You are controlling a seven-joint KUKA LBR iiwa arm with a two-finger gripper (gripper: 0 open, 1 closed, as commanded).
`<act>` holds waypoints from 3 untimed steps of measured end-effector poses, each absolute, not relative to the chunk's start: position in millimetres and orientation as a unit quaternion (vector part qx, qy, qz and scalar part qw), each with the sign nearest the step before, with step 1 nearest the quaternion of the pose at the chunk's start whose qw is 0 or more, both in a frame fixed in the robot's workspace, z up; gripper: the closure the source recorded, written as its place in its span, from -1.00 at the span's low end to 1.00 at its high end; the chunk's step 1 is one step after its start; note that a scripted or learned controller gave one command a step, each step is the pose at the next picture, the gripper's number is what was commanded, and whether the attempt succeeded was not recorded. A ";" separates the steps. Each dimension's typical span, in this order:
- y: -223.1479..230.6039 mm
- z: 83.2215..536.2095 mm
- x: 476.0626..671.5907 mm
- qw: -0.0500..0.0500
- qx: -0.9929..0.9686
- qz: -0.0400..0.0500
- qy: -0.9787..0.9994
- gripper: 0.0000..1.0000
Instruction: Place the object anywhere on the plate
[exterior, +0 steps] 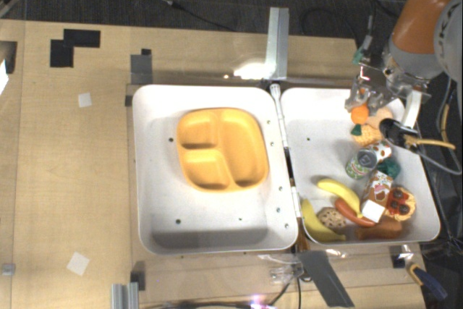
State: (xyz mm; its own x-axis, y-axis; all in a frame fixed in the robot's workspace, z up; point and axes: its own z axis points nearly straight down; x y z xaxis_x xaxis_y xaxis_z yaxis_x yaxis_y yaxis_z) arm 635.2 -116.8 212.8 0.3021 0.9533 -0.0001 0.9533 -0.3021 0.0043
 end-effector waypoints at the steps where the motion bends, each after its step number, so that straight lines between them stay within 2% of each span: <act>1: -45.7 184.4 619.1 0.000 0.780 0.001 0.626 1.00; 2: 28.1 184.8 610.8 0.001 0.674 0.002 0.738 1.00; 3: 26.9 184.9 610.8 0.001 0.675 0.002 0.738 -1.00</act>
